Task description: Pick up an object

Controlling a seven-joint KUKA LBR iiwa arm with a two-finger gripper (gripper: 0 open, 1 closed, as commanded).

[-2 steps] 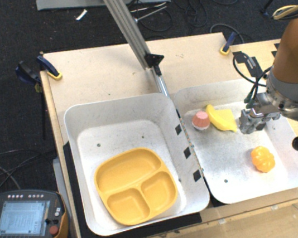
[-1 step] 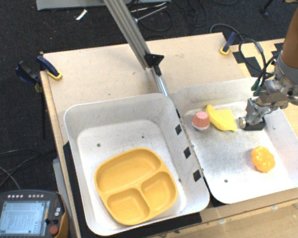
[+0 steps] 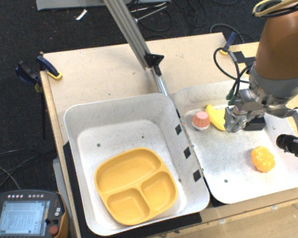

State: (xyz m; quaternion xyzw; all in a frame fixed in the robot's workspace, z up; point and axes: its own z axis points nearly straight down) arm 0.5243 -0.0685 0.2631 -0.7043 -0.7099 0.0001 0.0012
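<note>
Two white bins side by side on the tabletop (image 3: pixel 101 67). Left bin (image 3: pixel 77 127) holds a yellow divided tray (image 3: pixel 136 185), three compartments, lying flat toward the near side. Right bin (image 3: pixel 295 179) holds three small items: a yellow banana-like piece (image 3: pixel 215 116) at the far left part, a small pink-and-white round object (image 3: pixel 200 120) touching or just beside it on its left, and a yellow-orange lumpy object (image 3: pixel 262 159) nearer the front, well apart from the other two.

Arm comes in from the right, orange band visible above the wrist. The claw (image 3: pixel 234 119) sits low in the right bin, just right of the banana-like piece, close to or touching it. Fingers are dark and blend with the wrist body, so cannot tell if the claw is released or clenched; nothing visibly between the fingers. Teach pendant (image 3: pixel 23 221) lies off the tabletop at the lower left.
</note>
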